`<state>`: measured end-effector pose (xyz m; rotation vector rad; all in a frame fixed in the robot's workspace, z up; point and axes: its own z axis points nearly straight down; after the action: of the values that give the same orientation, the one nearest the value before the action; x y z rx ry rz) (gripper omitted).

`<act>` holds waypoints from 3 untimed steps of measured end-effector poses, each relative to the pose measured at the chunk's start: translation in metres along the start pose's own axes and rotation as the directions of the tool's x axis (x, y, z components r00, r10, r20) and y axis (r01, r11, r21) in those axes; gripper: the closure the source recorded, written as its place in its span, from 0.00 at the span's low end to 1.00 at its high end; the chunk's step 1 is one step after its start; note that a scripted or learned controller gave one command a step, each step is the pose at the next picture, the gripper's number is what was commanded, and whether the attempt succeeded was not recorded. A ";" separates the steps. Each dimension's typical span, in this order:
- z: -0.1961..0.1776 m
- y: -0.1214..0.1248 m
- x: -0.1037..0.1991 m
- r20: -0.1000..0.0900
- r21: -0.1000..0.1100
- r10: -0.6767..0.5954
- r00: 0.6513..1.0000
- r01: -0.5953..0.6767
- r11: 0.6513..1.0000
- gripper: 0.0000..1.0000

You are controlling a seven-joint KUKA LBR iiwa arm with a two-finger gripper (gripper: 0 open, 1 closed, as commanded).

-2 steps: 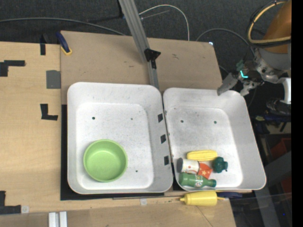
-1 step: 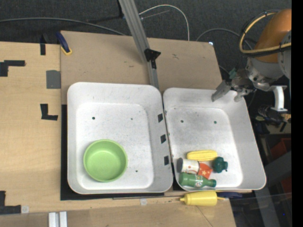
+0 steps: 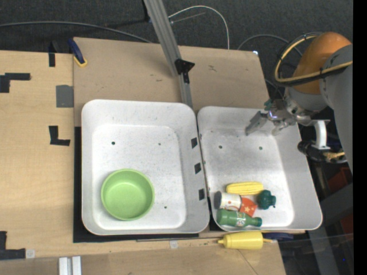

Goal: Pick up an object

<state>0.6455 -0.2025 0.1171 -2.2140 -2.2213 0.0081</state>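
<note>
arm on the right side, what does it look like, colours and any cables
The arm is grey with a rounded orange band above the wrist. A thin yellowish cable loops around the orange part. The wrist narrows to a small metallic silver end effector with slim fingers. A white bracket-like piece sits beside the wrist.
</note>
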 end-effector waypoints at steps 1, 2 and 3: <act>0.030 0.000 0.001 0.002 -0.005 0.000 1.000 0.000 1.000 0.00; 0.018 0.001 0.002 0.003 -0.006 -0.001 1.000 0.001 1.000 1.00; -0.024 0.000 0.005 0.001 -0.010 0.002 1.000 -0.002 1.000 1.00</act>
<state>0.6455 -0.1976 0.1416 -2.2214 -2.2250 -0.0022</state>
